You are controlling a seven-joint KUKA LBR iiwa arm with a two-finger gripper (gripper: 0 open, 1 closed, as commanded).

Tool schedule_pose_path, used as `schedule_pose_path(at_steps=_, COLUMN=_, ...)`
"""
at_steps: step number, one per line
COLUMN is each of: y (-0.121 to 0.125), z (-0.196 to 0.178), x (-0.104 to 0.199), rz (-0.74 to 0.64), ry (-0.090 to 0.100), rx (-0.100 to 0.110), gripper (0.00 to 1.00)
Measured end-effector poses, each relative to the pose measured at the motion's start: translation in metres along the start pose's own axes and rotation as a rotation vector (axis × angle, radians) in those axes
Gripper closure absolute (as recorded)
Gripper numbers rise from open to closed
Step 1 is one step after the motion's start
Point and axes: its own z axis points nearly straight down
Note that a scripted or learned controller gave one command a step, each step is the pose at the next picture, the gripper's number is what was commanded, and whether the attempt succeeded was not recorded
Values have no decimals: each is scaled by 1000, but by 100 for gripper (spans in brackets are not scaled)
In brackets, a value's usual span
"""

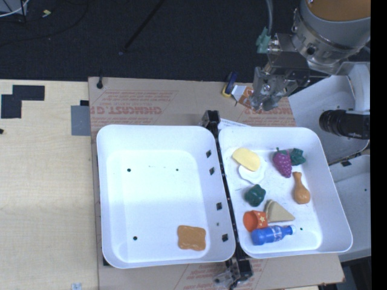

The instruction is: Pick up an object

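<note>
My gripper (263, 101) hangs above the cardboard just behind the back rim of the right bin (335, 207), with nothing visibly in it. In that bin lie a yellow piece (247, 158) on a white piece (254, 175), purple grapes (282, 162), a dark green piece (297, 156), an orange drumstick (300, 190), a green pepper (255, 194), a tan wedge (278, 212), a red-orange piece (253, 220) and a blue bottle (272, 234). An orange-brown toast slice (191, 237) lies at the front right of the left bin (121, 162).
Both bins sit on a cardboard sheet (157, 104) over a wooden bench. A black divider clamp (211, 119) stands between the bins at the back. A small yellow and blue item (229, 84) lies behind the right bin, left of the gripper.
</note>
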Motion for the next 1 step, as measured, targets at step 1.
schedule_pose_path(at_steps=1, y=-47, z=-16, x=44, rz=2, ry=-1, rx=-3, gripper=100)
